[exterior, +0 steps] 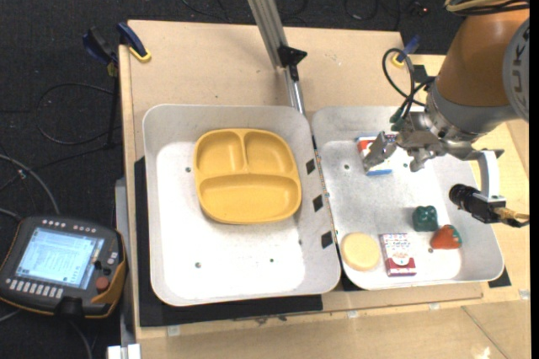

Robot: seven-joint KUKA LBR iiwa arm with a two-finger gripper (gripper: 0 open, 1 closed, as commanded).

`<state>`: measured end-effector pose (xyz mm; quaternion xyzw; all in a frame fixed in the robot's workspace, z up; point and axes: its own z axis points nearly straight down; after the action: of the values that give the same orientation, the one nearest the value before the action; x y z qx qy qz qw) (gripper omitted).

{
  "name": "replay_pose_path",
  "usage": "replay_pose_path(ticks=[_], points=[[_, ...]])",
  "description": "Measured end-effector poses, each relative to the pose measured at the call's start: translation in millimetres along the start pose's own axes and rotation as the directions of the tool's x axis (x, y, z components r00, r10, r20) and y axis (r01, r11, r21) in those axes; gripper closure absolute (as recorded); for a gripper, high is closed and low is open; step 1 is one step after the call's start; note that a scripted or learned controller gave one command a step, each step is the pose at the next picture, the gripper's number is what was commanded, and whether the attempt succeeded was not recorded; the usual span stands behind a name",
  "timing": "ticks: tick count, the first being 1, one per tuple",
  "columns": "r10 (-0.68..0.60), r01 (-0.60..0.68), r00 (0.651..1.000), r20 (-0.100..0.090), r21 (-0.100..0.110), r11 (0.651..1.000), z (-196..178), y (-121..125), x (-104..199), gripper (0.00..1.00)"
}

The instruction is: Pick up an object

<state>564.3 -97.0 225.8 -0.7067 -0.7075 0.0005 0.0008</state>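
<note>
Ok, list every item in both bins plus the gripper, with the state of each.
Yellow divided plate: flat, upright, in the left bin.
Red and blue item: lying in the right bin, under the gripper.
Green toy: resting loose.
Red toy: resting loose.
Round cream disc: lying flat.
Small red box: lying flat.
Gripper: low over the right bin.

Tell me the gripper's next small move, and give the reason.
Probably a short, straight descent. The gripper hangs over the far part of the right bin, with its fingers spread open and nothing between them. A small red, white and blue item lies just beneath them, partly hidden, so it is the nearest thing to grab. The other items sit along the bin's near edge.
</note>
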Motion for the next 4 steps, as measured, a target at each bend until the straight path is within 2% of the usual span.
replay_pose_path(ticks=[1, 3, 4], points=[[0.001, -0.001, 1.0, 0.0, 0.0, 1.0, 0, 0, 0, 0.0], [0.002, -0.002, 1.0, 0.0, 0.005, 1.0, 128, -5, -3, 0.0], [0.002, -0.002, 1.0, 0.0, -0.001, 1.0, 130, -4, -2, 0.0]])
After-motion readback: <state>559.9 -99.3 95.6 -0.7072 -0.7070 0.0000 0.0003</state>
